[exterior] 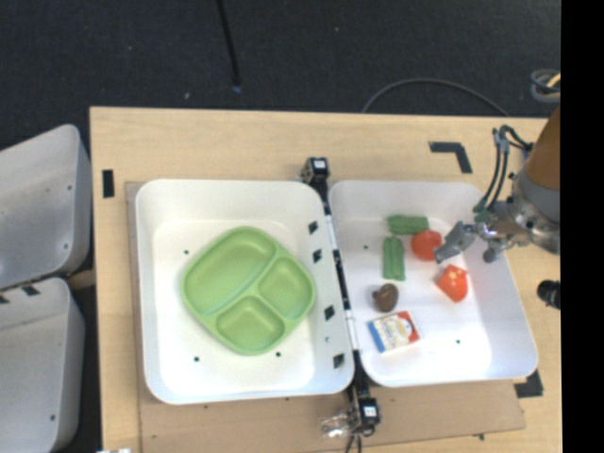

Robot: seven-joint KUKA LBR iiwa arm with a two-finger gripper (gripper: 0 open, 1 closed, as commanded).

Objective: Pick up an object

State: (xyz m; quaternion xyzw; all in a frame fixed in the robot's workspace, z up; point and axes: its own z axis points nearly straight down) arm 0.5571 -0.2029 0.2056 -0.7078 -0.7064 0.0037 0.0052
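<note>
Trouble here would come mostly from crowding. On the left, the green plate (248, 290) lies alone in the left bin (151, 366), well apart from the arm and an unlikely target: flat and broad, it would give two fingers little to close on. In the right bin (500, 357) the small things sit close together: a brown lump (385, 297) and a small carton (394, 331) near the divider, a green stick (394, 258) above them, a green block (408, 224) near the far wall, then a red ball (427, 244) and an orange-red piece (454, 283). The gripper (469, 243) hangs just right of the ball and above the orange-red piece, fingers spread apart, nothing between them. I judge either red thing the likely pick. A descent between the two could nudge both aside, the round ball rolling off against the block, and the fingers could close on air.
</note>
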